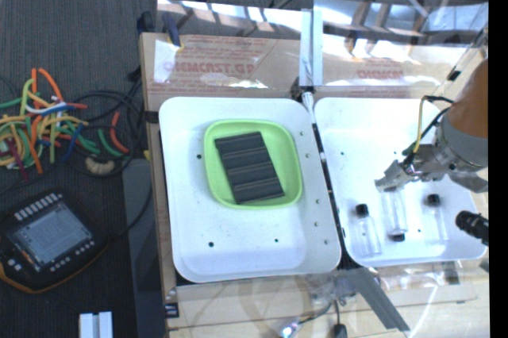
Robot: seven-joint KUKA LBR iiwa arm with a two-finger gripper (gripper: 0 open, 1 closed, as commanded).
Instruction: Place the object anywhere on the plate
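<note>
Block [250,167] on plate [216,140] in left bin [184,241]; seemingly vials [394,216] in right bin [357,138].

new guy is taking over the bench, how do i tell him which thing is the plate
Look at the left one of the two white bins. The plate sits in its middle: a light green square dish with rounded corners, and a dark grey ribbed block lies on it. It is the sole green item in either bin; the right bin has small clear bottles.

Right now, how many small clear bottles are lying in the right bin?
3, near its front: left bottle, middle bottle, and right bottle below the pincer. The arm may hide others.
</note>
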